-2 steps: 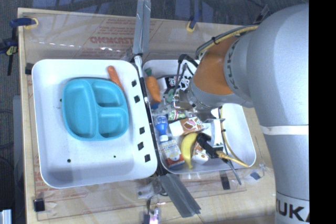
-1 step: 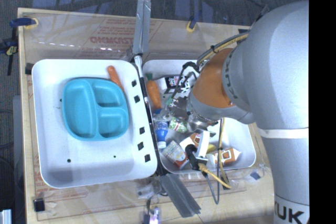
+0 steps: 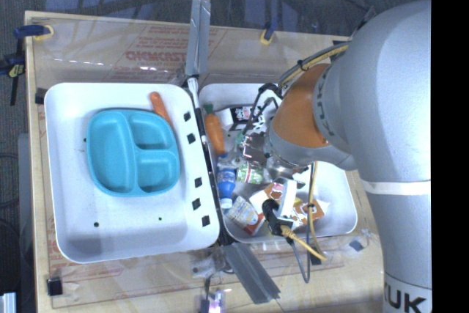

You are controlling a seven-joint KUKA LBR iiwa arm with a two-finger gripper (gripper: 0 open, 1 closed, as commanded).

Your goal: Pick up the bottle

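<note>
white plastic bin wall [image 3: 132, 249] lies nearest the lens, the front lip of the left bin, which carries a blue sectioned tray [image 3: 134, 152] and, past it, an orange carrot-like piece [image 3: 160, 105] against the far rim. 2 bins sit side by side, split by a divider [image 3: 199, 157] with black clips. in the right bin [image 3: 338, 220] the clutter is thick: a small packet [image 3: 244, 212] near the front, then the bottle [image 3: 226, 183], clear with a blue cap and a blue label, lying tilted just beside the divider, and a second orange piece [image 3: 214, 134] beyond it. my gripper [image 3: 258, 157] hangs low over the middle of that bin, just beside the bottle's upper end; my own wrist hides the tips, so i cannot tell how they stand. i judge this as the approach, nothing lifted yet. next i'd need to centre over the bottle's body, straddle it clear of the packet, close, then rise
</note>
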